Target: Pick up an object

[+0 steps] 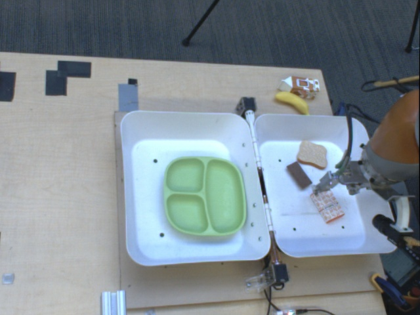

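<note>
You have two white bins side by side on the surface. The left bin carries a green divided plate lying flat near its middle. The right bin holds three things: a slice of bread toward its far edge, a dark brown block just beside the bread on the side nearer the left bin, and a small red-and-white packet lying flat near the bin's middle, closer to its right edge.

Your arm comes in over the right bin's right edge. The pincer sits low over the bin, its tip right at the far end of the packet, between the packet and the brown block. You cannot tell from here whether its fingers are spread or pressed together, and nothing can be seen held between them.

On the surface beyond the right bin's far edge lie a yellow banana and a small carton, close together.
</note>
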{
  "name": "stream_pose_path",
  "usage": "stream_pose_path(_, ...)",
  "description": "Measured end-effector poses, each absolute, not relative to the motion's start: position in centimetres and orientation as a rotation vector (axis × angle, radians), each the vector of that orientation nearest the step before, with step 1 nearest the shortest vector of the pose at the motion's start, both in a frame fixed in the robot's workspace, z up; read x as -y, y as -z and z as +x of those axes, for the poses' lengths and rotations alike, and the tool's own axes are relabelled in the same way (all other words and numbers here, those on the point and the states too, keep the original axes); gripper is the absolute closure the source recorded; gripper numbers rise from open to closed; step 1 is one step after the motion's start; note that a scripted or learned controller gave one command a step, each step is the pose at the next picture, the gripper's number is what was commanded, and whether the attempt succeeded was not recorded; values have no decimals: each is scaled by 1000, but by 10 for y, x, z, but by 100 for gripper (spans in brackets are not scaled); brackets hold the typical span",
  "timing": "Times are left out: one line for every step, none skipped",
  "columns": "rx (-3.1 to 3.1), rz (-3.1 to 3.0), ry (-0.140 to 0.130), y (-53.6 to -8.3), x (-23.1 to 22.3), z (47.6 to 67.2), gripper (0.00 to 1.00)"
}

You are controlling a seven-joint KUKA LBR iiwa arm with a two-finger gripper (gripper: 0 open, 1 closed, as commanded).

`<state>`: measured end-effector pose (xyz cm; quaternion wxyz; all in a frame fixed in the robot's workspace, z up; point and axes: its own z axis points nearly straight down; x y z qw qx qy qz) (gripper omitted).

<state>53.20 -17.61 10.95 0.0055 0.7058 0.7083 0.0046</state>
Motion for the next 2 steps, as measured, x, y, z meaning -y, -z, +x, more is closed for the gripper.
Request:
stream_pose_path(-2217, 2206, -18, -120, 176, 533, 100)
stream_pose_path(-2218, 2206, -18, -120, 176, 533, 0)
